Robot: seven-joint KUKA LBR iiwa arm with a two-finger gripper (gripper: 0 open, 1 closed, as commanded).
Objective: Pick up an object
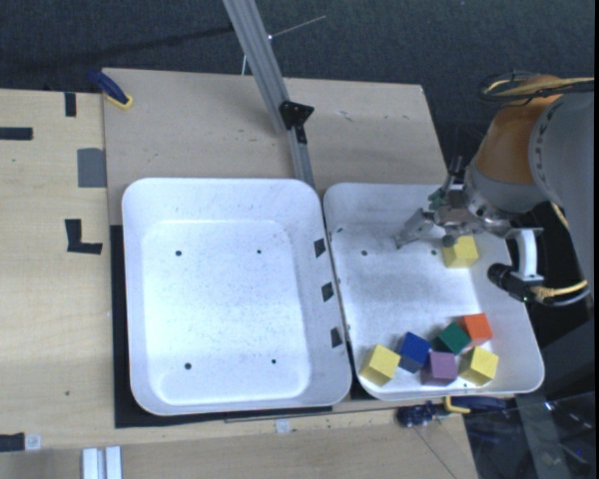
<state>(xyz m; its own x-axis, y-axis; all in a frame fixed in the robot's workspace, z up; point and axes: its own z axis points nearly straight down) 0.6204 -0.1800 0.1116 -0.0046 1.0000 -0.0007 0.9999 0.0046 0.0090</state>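
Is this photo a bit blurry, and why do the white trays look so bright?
In the camera view, the whole picture is slightly soft and grainy; the left bin and right bin look brightly lit with faint speckling; the gripper is smeared against the yellow block; the dark floor at top shows little detail.

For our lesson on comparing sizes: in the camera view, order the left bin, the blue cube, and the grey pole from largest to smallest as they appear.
1. Left bin, by far the largest.
2. Grey pole, long but thin.
3. Blue cube, smallest; the cubes near it look about the same size.
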